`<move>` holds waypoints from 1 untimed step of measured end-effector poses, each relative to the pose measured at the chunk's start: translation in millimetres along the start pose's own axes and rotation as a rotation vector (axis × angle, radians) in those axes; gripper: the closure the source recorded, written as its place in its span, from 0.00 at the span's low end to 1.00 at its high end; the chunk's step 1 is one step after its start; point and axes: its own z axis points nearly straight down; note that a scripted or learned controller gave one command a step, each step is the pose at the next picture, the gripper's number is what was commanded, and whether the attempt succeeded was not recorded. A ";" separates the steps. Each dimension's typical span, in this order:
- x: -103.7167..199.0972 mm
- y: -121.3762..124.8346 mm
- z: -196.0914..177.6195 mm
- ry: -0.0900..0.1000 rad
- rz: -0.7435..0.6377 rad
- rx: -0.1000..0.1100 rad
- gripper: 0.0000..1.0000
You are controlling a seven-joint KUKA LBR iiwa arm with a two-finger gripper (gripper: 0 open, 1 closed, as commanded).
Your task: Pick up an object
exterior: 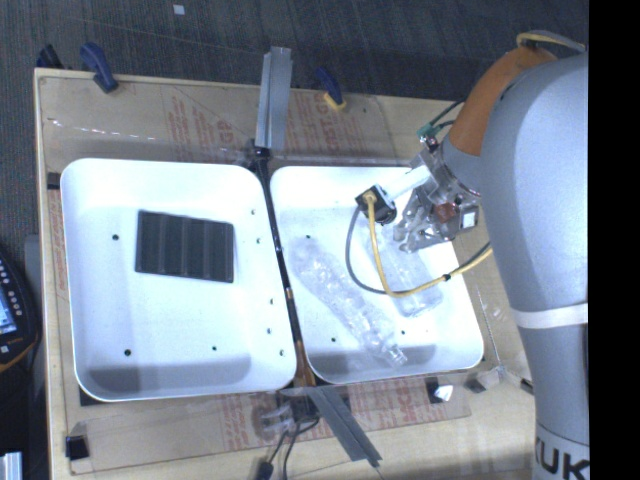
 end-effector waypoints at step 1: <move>48.4 7.8 -33.1 0.005 -0.042 -0.002 1.00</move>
